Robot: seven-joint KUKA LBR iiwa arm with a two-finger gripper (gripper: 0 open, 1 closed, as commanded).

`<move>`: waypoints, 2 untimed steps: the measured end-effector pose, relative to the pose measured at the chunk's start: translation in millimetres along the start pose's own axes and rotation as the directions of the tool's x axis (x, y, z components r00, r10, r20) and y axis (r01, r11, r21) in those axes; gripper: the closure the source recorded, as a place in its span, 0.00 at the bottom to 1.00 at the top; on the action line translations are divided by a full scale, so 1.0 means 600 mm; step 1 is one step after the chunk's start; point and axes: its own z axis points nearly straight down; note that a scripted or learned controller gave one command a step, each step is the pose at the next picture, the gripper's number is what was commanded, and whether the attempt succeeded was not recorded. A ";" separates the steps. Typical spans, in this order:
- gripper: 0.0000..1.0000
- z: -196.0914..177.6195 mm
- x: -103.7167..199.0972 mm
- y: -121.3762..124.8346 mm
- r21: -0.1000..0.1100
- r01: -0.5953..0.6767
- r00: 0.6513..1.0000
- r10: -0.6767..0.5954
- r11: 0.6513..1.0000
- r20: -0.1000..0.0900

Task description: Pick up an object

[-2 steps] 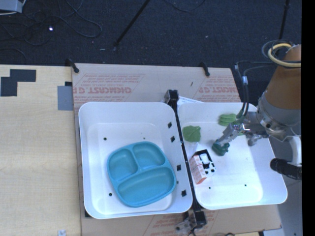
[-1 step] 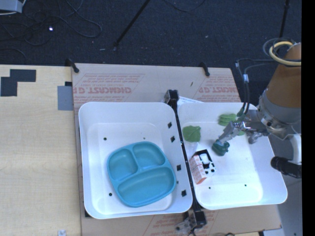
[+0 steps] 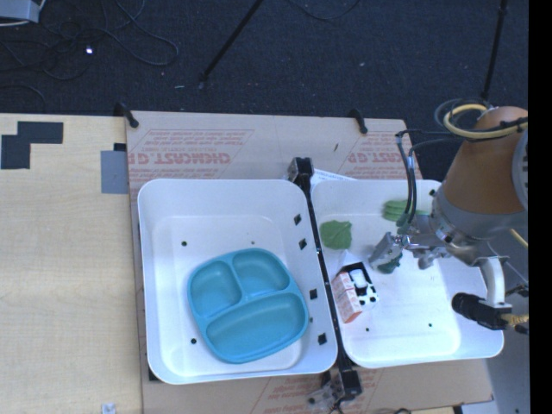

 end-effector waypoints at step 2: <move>0.00 0.122 -0.019 0.007 -0.025 0.002 1.000 -0.002 1.000 0.004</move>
